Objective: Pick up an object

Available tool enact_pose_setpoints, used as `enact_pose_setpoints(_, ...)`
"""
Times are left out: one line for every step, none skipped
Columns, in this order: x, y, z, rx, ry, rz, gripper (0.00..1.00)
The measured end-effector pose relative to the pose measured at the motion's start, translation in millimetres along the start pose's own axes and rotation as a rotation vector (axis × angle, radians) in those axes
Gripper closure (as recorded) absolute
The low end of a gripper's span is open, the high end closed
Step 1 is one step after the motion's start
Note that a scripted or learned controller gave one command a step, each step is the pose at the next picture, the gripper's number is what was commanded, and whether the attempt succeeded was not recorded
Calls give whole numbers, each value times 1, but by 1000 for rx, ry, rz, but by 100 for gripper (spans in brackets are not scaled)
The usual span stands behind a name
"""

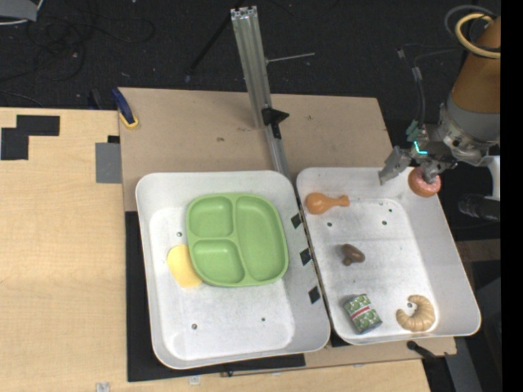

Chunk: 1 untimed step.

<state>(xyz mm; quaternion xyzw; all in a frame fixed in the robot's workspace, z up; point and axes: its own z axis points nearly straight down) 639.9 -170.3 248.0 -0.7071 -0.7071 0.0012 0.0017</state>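
The gripper (423, 172) grips a round pinkish-red ball (425, 184) above the right white bin's (458, 251) rim; pickup looks nearly done.

The tabletop (57, 243) is carrying a brown board (327, 129), and two shallow white bins are sitting side by side on it: the left bin (229, 325) and the right bin (445, 251) (inner edges touching). A metal post (249, 64) is standing behind them.

green tray (237, 240) in left bin (155, 194), gripper (415, 167) by a pinkish ball (425, 184)
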Motion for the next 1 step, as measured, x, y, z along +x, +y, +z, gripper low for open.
enact_pose_setpoints(0,1,-2,-3,-1,0,0)
